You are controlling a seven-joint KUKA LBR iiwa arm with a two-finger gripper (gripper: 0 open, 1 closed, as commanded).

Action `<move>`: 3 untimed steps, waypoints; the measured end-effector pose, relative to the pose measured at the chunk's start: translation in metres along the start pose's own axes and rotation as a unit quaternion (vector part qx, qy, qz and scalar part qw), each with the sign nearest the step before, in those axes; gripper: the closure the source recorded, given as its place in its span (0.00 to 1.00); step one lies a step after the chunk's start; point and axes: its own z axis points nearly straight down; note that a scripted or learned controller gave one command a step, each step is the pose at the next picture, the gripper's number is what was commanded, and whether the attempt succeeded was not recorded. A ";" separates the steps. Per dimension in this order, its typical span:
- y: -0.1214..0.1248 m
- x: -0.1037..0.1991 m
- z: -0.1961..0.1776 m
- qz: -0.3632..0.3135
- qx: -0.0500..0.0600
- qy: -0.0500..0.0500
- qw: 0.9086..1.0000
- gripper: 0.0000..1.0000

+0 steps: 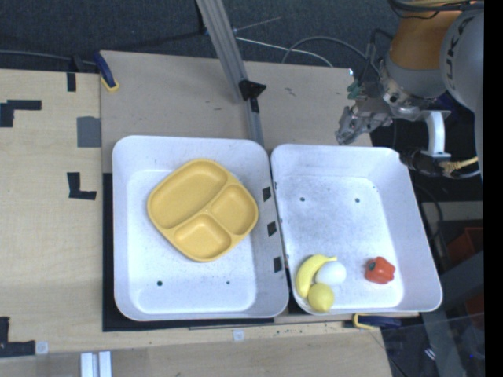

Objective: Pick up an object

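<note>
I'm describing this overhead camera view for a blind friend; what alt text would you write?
A robot arm's gripper hovers above the far edge of the right bin, which holds a banana, a white egg, a lemon and a red pepper. The left bin holds a yellow divided plate.

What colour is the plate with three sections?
Yellow. The divided plate lies in the left bin, plain in the camera view.
</note>
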 end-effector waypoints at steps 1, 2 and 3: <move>-0.023 0.057 -0.001 -0.002 0.003 0.001 1.000 1.00; -0.048 0.096 0.005 -0.001 0.004 0.001 1.000 1.00; -0.071 0.139 0.005 -0.002 0.004 0.001 1.000 1.00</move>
